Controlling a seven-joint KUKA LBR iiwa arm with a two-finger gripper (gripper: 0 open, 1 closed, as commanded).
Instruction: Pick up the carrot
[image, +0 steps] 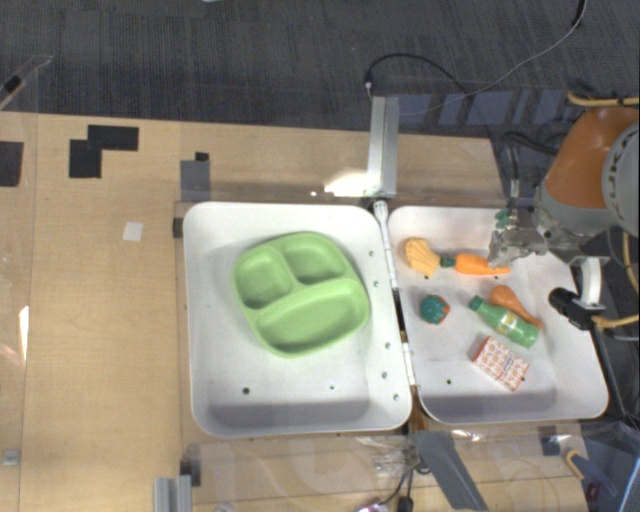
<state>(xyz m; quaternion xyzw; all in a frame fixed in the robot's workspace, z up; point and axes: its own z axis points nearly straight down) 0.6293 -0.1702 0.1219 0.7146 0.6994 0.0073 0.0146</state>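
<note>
**Gripper low over the carrot's right end**

Reaching in from the right, grey arm (600, 170) with orange band above the wrist, bent down into the far right part of the right bin (570, 400). Gripper (510, 245) pointing downward, metal fingers close to the bin floor, right at the right-hand tip of the carrot (478, 265). Cannot tell whether spread or pinched: too small and cluttered at the tips. Touching the carrot or merely hovering just beside it, likewise unclear.

Carrot lying flat in the upper middle of the right bin, orange, lengthwise left to right. Just beside its left end, touching or nearly so, a yellow corn-like toy (422, 256). Nearer the camera, a small round green and red toy (433, 309), apart from the carrot. To the right of that, a green bottle (505, 322) lying tilted, with an orange piece (508, 299) against its upper side. Below the bottle, a red-and-white patterned packet (499, 362), flat on the bin floor.

Across the divider, in the left bin (215, 400), a green compartment plate (300, 291), upright, three sections facing up.
</note>
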